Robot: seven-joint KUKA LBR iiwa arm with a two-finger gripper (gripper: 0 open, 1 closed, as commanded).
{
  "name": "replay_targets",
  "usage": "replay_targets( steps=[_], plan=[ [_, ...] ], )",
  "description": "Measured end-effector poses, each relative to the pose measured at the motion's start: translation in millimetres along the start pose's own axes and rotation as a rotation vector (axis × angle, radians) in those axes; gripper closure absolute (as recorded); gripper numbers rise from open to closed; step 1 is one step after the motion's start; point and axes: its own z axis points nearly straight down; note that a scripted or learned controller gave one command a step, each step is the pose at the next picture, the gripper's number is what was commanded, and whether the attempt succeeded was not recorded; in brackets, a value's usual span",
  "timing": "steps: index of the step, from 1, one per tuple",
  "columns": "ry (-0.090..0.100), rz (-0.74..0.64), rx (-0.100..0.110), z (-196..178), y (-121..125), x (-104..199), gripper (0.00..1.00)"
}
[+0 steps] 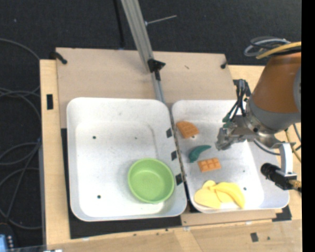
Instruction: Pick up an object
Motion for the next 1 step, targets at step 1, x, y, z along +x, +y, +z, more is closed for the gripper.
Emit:
replay_targets(
  steps=[1],
  plan=[
    [0.002,-0.004,0.003,-8.6,8.4,51.8,1.00]
  ],
)
